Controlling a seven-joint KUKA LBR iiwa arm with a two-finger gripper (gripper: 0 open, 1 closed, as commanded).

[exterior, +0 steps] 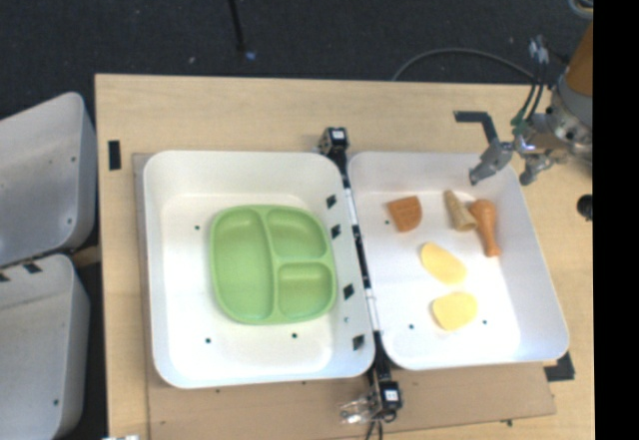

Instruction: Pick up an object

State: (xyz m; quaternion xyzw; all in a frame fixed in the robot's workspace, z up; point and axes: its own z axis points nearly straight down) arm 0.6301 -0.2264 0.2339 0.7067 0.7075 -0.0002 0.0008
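Objects for pickup: five food-like pieces, all lying in the right bin (539, 328), none lifted.
Brown wedge piece (404, 214): upper left part of right bin floor, apart from other pieces.
Tan piece (457, 210): right of brown wedge piece, touching or just beside orange carrot-like piece; contact not resolvable.
Orange carrot-like piece (486, 224): upper right part of bin floor, long axis running down and slightly right.
Upper yellow piece (442, 263): centre of bin floor, oval, below tan piece.
Lower yellow piece (454, 310): just below upper yellow piece, a small gap between the two.
Claw (511, 161): at upper right rim of right bin, above and right of orange carrot-like piece; two grey fingers spread apart, nothing between them; whether touching the rim not determinable.
Arm (574, 109): entering from right edge, grey wrist with cables, orange band partly cut off at edge.
Left bin (165, 328): side by side with right bin, joined along centre seam.
Green divided plate (271, 262): centred in left bin, flat, three compartments, nothing in them.
Tabletop (250, 114): light wood board carrying both bins.
Cable (449, 57): dark loop from upper tabletop edge toward arm.
White panels (40, 179): outside tabletop, at left edge.
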